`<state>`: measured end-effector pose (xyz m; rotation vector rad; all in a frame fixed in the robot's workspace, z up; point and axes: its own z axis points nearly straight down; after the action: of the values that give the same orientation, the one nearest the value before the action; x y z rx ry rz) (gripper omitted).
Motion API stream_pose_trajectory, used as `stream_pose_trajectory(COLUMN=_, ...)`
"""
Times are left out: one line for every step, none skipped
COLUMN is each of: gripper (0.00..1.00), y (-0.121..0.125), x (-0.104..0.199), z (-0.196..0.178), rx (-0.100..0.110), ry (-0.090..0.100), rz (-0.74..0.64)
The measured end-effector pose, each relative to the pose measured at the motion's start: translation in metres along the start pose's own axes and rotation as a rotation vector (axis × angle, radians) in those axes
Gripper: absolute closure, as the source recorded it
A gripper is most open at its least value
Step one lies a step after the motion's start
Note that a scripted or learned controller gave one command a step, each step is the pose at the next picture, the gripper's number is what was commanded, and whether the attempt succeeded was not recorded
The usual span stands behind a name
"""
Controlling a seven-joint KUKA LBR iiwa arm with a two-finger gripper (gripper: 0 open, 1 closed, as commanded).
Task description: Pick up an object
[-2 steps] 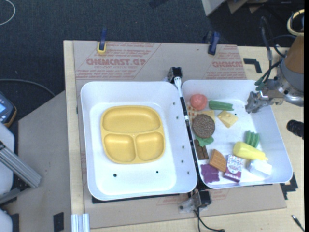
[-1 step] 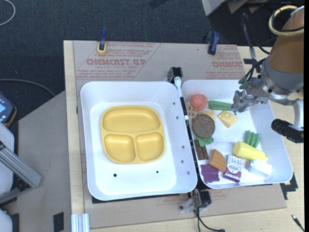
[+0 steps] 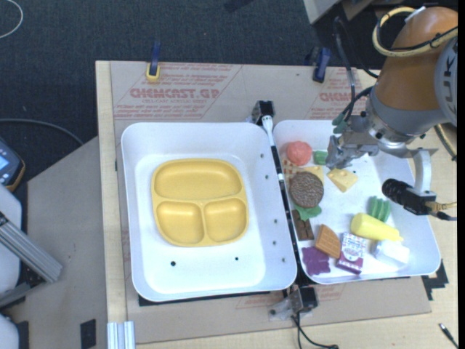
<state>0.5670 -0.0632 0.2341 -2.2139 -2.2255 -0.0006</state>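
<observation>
Purple flat toy piece (image 3: 315, 260) near front of right white bin (image 3: 425, 247), w/ other toy food. Gripper (image 3: 338, 156) low by yellow cheese wedge (image 3: 343, 179), prob. to grab it; can't tell about jaws.

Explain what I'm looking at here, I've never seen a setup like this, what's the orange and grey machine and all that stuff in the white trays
One camera looks down at a slant on a bench with two shallow white bins. The grey and orange machine is a robot arm reaching in from the right; its gripper hangs over the right bin, near a red ball and a yellow cheese wedge. That bin holds toy food, including a brown patty. The left bin holds a yellow divided plate. I cannot tell whether anything is held.
</observation>
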Motion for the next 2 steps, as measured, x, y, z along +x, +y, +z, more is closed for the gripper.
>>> stream_pose_trajectory(gripper=1.0, y=-0.008, x=0.05, z=0.015, rx=0.002, ry=0.001, rz=0.0)
stream_pose_trajectory(gripper=1.0, y=-0.02, x=0.092, z=0.009, rx=0.002, ry=0.0, rz=0.0)
